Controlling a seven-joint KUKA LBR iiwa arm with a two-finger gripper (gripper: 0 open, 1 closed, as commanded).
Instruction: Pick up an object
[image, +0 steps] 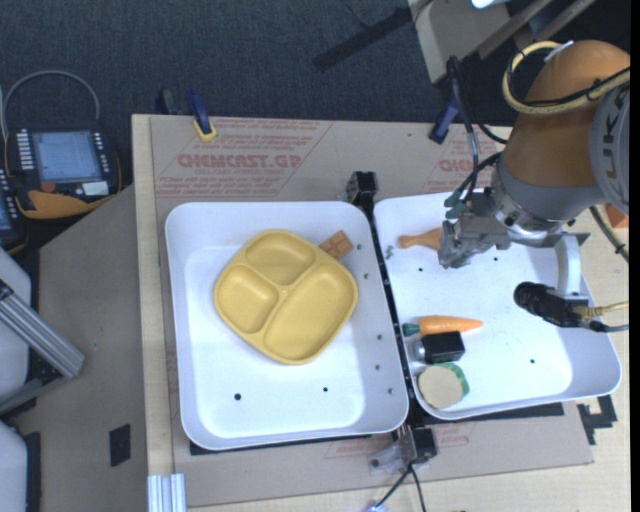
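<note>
My gripper (455, 252) hangs over the upper left part of the right bin (590, 370), fingers pointing down and close together. Just to its left lies a tan drumstick-shaped piece (418, 240), close to the fingertips but not between them. Lower in the same bin lie an orange carrot (449, 325), a black block (442, 347) and a round tan-and-green disc (441, 385). I cannot tell from this angle how the fingers stand.
The left bin (200, 380) holds a yellow divided plate (287, 295) with a small brown block (336, 244) at its upper right edge. A black clamp (361, 185) sits where the bins meet. A black cylinder (545, 301) sticks out at the arm's lower right.
</note>
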